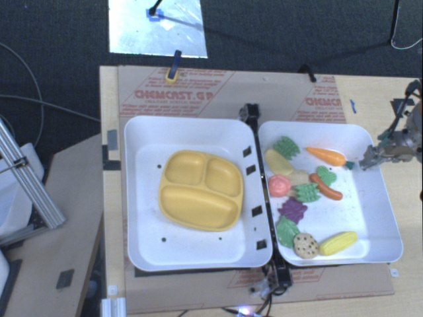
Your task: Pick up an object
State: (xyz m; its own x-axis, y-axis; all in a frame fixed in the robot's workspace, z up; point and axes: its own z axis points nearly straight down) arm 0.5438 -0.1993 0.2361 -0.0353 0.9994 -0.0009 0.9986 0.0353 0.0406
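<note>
The right white bin (380, 223) holds several toy foods: an orange carrot (325, 155), a green leafy piece (286, 146), a pale yellow piece (279, 163), a pink round piece (279, 186), a red sausage-like piece (330, 189), purple grapes (292, 210), a cookie (305, 245) and a yellow corn cob (338, 242). My gripper (367, 160) reaches in from the right, over the bin's upper right rim. It sits just right of the carrot's tip, and I see nothing in it.
The left white bin (142, 150) carries a yellow divided plate (200, 190). A black divider with clips (259, 183) runs between the bins. Cardboard (198, 91) lies under both bins, and a grey metal frame (30, 177) stands at the far left.
</note>
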